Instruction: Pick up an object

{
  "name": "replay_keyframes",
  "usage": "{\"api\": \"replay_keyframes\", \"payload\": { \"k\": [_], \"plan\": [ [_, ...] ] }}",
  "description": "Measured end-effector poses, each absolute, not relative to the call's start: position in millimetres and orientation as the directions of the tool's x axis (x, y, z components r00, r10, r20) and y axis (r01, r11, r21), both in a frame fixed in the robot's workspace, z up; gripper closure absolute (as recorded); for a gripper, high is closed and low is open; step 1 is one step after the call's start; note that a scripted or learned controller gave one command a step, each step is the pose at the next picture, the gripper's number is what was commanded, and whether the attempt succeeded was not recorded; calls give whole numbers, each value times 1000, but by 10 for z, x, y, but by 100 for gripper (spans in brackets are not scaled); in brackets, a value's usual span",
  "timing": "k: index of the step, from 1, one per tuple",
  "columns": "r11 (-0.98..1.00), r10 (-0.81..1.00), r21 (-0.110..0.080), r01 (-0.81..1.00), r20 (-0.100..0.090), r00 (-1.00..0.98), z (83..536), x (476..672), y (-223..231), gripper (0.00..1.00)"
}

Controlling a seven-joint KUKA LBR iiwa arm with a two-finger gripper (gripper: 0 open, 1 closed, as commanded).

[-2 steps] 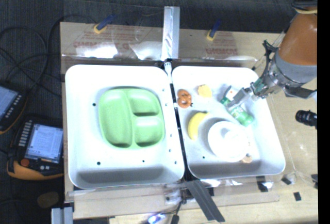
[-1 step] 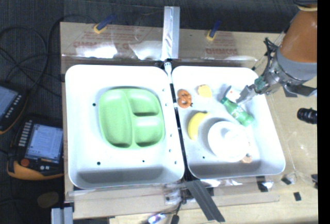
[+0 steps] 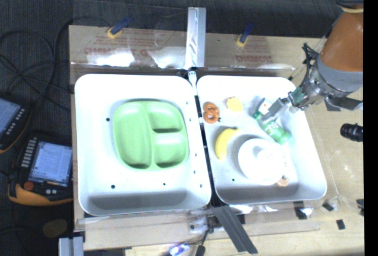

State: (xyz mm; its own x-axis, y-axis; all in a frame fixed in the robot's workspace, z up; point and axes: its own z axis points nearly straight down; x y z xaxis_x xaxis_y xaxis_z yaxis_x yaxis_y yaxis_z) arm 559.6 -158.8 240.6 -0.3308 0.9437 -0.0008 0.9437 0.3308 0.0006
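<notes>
The right bin (image 3: 307,131) holds a white bowl turned upside down (image 3: 260,160), a yellow banana-like piece (image 3: 223,141), a small yellow block (image 3: 235,104), an orange pretzel-shaped ring (image 3: 211,111) and a green bottle (image 3: 273,125). A small orange bit (image 3: 283,181) lies by the bowl's near edge. My gripper (image 3: 270,108) reaches in from the right and sits low over the green bottle's upper end. Its fingers blend with the bottle.
The left bin (image 3: 88,131) carries a green divided tray (image 3: 149,134). A metal divider post (image 3: 196,42) stands behind the seam between the bins. Tablets and cables lie off the bench at the left.
</notes>
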Motion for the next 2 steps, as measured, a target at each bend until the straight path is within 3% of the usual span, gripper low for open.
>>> {"api": "replay_keyframes", "payload": {
  "k": [1,2],
  "plan": [
    [190,982,5,982,3,-190,975,5854,-2132,0],
    [143,990,12,990,8,-143,935,5876,-2134,0]
  ]
}}
